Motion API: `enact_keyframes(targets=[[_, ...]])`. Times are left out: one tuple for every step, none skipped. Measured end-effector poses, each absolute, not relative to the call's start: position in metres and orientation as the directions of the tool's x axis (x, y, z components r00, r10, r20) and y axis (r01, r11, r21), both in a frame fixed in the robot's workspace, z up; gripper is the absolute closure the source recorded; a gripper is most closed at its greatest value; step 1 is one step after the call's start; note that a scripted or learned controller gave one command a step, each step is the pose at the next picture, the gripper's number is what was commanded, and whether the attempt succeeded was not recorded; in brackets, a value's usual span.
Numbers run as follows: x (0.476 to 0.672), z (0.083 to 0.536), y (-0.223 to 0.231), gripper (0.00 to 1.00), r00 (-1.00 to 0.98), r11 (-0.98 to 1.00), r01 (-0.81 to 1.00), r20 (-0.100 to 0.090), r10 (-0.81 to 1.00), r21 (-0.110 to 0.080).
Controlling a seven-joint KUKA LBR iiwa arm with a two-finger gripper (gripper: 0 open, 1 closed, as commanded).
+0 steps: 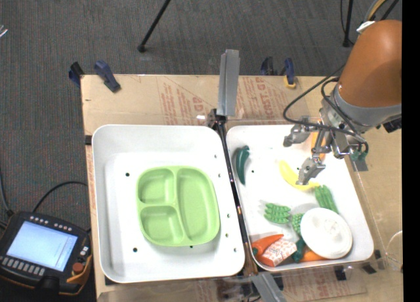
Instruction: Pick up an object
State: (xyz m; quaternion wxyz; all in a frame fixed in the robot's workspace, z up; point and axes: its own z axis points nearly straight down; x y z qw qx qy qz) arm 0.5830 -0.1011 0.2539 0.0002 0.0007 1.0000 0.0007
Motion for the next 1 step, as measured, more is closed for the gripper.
enact_keyframes(targets=[[0.5491, 0.0856, -0.1291, 0.0, -0.994, 0.994, 0.106, 0.009, 0.106, 0.002]])
